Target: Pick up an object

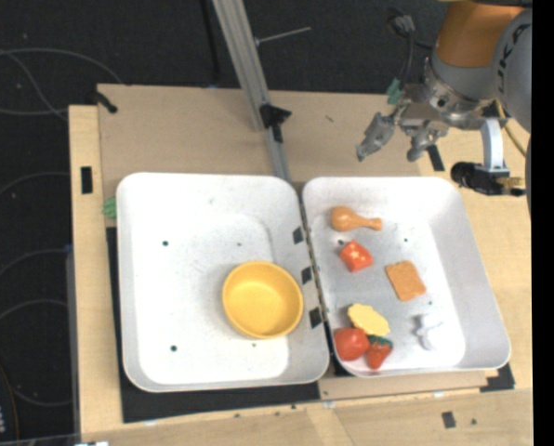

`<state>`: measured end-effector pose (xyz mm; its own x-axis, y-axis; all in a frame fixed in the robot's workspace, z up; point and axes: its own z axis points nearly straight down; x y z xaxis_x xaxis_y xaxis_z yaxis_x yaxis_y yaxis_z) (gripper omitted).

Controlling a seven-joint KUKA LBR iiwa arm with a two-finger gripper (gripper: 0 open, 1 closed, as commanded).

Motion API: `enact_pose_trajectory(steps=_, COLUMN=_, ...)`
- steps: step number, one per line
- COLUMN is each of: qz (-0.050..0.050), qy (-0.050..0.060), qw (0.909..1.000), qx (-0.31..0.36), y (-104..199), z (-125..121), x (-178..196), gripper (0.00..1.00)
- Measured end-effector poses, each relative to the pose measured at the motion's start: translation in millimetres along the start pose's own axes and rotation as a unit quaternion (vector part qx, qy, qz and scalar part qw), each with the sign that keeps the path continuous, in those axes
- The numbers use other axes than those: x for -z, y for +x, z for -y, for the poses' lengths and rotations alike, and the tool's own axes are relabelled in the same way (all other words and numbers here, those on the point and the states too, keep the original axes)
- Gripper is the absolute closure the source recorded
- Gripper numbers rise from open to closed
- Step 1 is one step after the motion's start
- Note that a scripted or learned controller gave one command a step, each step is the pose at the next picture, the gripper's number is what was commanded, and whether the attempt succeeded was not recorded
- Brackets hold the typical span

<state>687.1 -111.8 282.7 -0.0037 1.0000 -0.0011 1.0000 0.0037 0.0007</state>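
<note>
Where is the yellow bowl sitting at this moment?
The yellow bowl sits in the left bin, toward its lower right corner, close to the divide from the right bin that holds the small food items.

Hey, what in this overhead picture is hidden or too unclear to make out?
- Grey arm: its upper part is cut off by the top edge.
- Small pale grey object in the right white bin: too small and washed out against the bin to identify.
- Red tomato-like piece: partly covered by the yellow piece.

Open hand (395,146) above right bin (463,249), yellow bowl (261,298) left
</note>
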Motion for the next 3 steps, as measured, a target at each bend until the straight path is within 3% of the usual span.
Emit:
enact_pose_trajectory(steps=1, qz=0.001, qy=0.000, qw=1.0000, qx=0.000, y=-0.6, z=0.1, x=0.1, gripper=0.00)
enact_pose_trajectory(steps=3, qz=0.001, qy=0.001, qw=1.0000, qx=-0.003, y=-14.6, z=9.6, x=-106.3, gripper=0.00)
